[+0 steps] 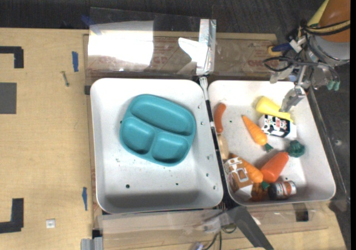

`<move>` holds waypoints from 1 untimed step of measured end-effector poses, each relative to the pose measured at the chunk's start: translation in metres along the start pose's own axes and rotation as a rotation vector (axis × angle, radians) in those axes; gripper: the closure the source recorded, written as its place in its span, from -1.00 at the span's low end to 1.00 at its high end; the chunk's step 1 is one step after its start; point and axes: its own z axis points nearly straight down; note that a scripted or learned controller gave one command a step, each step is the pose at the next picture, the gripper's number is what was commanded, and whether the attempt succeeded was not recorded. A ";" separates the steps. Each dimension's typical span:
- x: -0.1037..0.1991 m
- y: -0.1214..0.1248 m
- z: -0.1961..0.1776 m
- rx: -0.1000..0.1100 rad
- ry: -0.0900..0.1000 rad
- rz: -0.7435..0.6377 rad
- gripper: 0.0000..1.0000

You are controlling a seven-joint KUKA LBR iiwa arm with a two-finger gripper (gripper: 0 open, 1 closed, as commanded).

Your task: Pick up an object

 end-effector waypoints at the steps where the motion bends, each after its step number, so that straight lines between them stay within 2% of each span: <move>1: 0.075 0.004 0.105 0.001 -0.007 0.115 -1.00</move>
